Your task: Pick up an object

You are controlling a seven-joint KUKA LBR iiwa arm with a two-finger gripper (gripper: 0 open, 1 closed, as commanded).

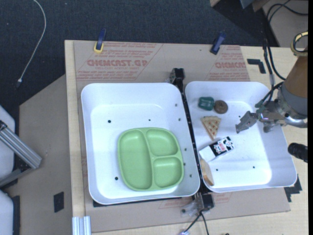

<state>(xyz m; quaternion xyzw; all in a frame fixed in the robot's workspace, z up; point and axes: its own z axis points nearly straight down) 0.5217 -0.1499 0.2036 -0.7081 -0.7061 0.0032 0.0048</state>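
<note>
My gripper (255, 125) hangs over the right part of the right bin (274, 177), open, with nothing between its fingers. To its left in that bin lie a tan triangular piece (211, 126), a black-and-white box (218, 148), a dark green object (206, 102) and a brown round piece (221, 106). A tan wedge (207, 173) rests against the bin's left wall near the front. The nearest finger (243, 123) is a short way right of the triangular piece and touches none of the objects.
The left bin (98, 106) holds a green divided plate (149, 158). A black clip (177, 75) sits at the far end of the divider between the bins. The grey arm with its orange band (298, 77) comes in from the right.
</note>
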